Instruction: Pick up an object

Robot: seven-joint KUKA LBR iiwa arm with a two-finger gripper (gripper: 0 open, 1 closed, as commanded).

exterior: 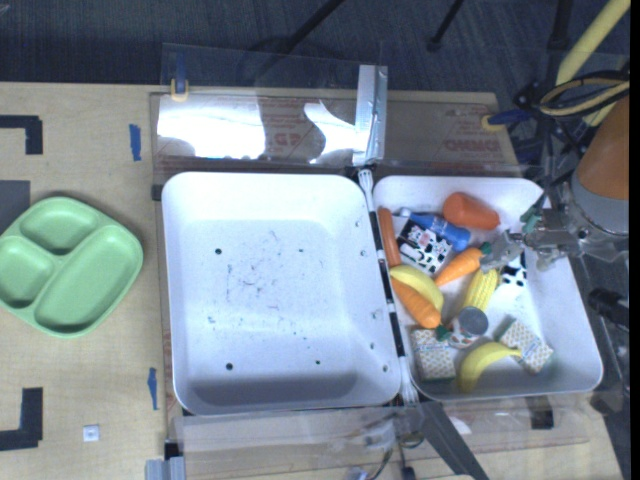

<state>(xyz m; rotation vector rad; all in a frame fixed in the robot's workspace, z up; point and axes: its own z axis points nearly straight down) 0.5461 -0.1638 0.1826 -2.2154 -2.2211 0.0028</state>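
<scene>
Plate [68, 265]: green, three compartments, far left of frame on the bench.
Bench [80, 128]: light wood, with black corner marks and blue tape bits at left.
Clear sheet [265, 118]: upper centre, behind the bins, glare on it.
Floor [150, 8]: dark, along the top of frame.
</scene>
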